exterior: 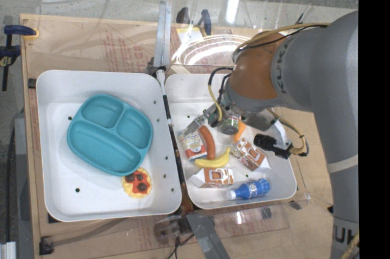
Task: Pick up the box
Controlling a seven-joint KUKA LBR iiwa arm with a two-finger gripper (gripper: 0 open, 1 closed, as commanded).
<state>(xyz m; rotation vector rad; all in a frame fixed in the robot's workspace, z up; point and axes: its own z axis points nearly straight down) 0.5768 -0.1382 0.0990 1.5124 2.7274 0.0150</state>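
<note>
Left bin (pixel 55 148), frame left, with teal tray (pixel 109 133) and pizza toy (pixel 137 183); right of centre, box (pixel 192 143) beside sausage (pixel 208 139) and banana (pixel 213 160); gripper (pixel 226 120) just upper right, grip state impossible to tell; best shifted left, lowered squarely over box, clear of sausage.

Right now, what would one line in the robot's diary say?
arm: over right bin | gripper: low among items | box: lying in bin, not held

The arm (pixel 286 75) hides much of the right bin's (pixel 183 90) floor
</note>
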